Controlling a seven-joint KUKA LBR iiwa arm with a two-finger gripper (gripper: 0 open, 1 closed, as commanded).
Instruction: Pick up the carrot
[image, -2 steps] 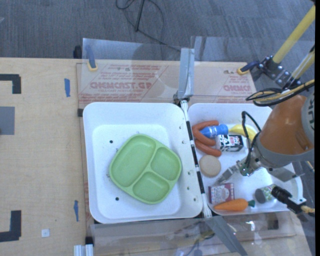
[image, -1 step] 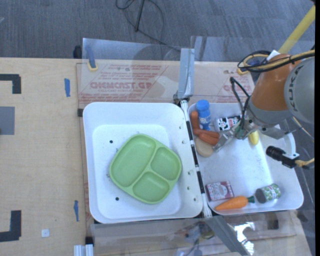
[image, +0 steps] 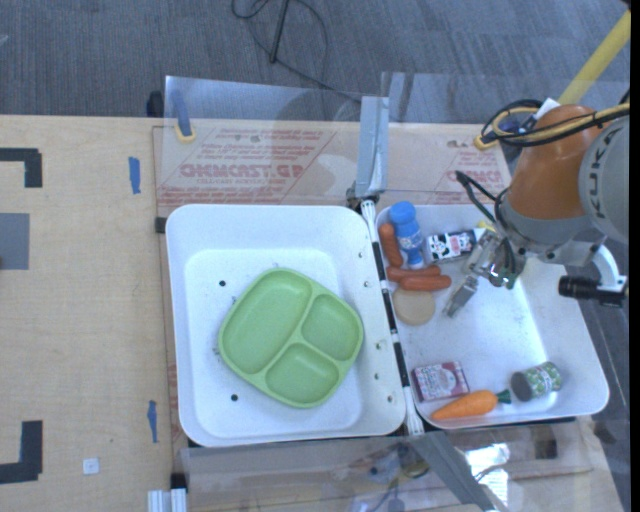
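Note:
The carrot, orange with a green stub at its right end, lies along the front wall of the right bin. My gripper hangs over the middle of that bin, well behind the carrot and slightly to its right. Its fingers are open and nothing sits between them. The lower fingertip points toward a tan round disc.
A red packet and a green can flank the carrot. Sausages, a blue bottle and a small carton crowd the bin's back left. A green divided plate lies in the left bin.

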